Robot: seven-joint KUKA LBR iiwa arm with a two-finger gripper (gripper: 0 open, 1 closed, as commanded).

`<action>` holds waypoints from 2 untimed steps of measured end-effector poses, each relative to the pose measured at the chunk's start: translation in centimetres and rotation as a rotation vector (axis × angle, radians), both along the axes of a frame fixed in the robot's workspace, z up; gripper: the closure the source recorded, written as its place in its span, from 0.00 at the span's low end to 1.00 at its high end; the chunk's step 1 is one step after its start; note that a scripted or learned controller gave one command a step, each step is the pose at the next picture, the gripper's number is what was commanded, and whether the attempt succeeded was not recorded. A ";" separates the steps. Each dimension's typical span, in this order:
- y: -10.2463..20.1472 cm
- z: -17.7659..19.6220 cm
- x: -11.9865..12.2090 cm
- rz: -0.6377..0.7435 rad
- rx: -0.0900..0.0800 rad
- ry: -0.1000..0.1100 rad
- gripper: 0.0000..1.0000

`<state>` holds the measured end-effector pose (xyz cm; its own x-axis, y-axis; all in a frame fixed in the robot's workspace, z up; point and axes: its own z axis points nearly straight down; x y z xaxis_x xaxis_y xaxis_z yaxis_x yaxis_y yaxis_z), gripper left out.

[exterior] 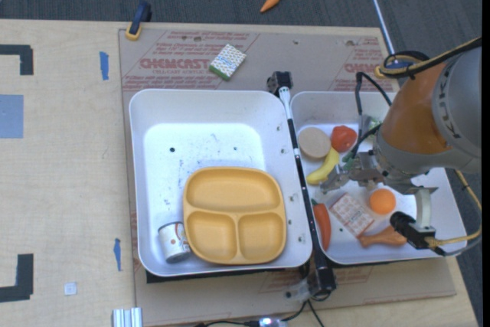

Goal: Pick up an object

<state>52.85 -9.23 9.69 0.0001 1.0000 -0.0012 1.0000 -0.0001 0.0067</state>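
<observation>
The hand (348, 174) hangs just beside the toy banana (326, 167) in the right bin (452, 222); its opening I cannot tell. The banana seems light, smooth; grip across its middle.

Two white bins (145, 165), one yellow divided tray (233, 214), one can (174, 241), one banana (325, 167), one tomato (344, 138), one orange (382, 201)
</observation>
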 end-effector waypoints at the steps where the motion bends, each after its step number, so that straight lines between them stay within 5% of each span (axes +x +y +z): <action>1: -0.2 -1.1 -1.8 0.001 0.001 0.001 0.00; 2: -0.6 -1.0 -2.2 0.001 0.002 0.001 0.00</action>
